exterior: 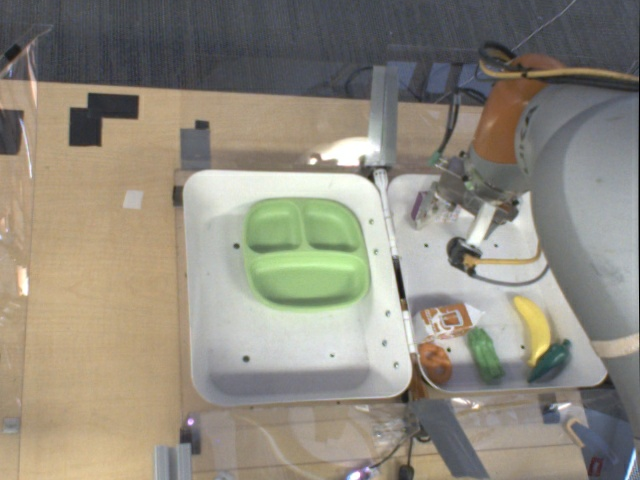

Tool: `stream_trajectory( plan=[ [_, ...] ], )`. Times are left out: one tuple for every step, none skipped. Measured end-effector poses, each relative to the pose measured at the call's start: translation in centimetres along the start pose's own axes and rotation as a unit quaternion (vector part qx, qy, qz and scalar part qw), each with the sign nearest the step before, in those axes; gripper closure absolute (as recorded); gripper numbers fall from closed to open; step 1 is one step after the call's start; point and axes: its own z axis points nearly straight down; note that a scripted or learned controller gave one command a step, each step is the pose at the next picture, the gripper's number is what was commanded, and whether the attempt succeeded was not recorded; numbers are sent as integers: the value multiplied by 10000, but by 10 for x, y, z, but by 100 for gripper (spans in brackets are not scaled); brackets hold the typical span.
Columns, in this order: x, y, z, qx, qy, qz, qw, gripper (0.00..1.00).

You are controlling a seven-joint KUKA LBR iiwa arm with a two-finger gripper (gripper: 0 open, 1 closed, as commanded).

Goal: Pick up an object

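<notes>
My gripper (pixel 424 209) hangs over the far left part of the right bin (pixel 500 293), above bare white floor, with nothing visibly held. Along that bin's near edge lie a small orange and white snack packet (pixel 446 319), a brown-orange round item (pixel 435 359), a green vegetable (pixel 485 354), a yellow banana (pixel 533 325) and a dark green item (pixel 550 360). All of them sit well nearer the camera than the gripper.
The left bin (pixel 215 298) holds a green divided plate (pixel 305 252). A raised rim (pixel 394 268) separates the two bins. The grey arm (pixel 585 198) covers the right side of the right bin.
</notes>
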Motion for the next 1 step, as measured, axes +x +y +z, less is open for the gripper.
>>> stream_trajectory(
  plan=[
    [-18,-29,1,-235,27,-1674,9856,0]
  ],
)
